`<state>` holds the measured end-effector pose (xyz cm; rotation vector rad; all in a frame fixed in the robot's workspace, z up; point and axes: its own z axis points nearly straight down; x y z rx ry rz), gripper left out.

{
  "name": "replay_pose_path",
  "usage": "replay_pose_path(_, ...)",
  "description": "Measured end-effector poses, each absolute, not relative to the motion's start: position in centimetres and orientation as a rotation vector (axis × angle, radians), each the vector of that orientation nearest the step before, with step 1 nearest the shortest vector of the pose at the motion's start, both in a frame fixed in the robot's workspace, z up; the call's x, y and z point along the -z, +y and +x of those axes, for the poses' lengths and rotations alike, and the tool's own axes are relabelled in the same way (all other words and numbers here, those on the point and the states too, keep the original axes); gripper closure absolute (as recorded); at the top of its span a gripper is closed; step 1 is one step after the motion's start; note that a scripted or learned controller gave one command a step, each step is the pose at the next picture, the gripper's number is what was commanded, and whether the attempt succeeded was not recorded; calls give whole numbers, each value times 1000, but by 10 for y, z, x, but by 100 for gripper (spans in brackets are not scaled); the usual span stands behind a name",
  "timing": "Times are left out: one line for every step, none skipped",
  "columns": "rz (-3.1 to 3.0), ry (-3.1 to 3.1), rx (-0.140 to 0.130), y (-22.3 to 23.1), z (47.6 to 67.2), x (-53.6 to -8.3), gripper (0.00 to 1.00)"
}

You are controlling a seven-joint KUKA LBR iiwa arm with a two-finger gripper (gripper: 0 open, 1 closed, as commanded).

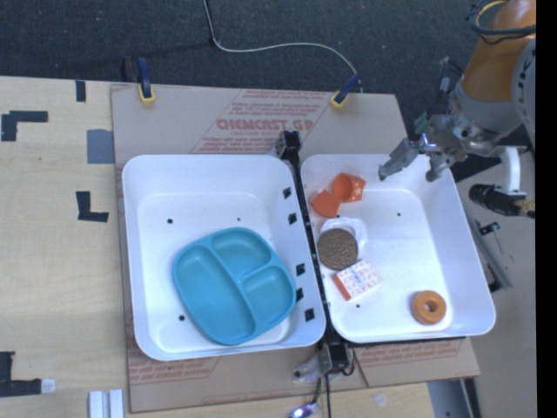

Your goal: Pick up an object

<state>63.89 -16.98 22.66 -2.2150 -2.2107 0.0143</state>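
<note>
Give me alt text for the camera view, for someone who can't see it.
A grey robot arm's open hand hovers over the far right corner of the right white bin, which holds an orange cup, a brown round disc, a red-and-white packet and a small doughnut. The left white bin holds a blue divided plate.

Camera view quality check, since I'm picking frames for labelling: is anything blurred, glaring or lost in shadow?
Camera view: lighting is even and soft, shadows faint; the white right bin is bright but keeps its edges; the doughnut and blue tray read sharply; the hand is slightly soft, its fingers spread apart; the dark floor at the top shows little detail.
</note>
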Motion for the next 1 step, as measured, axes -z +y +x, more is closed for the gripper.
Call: replay_pose_path(-2220, -2223, -2, -169, 642, -235, 0)
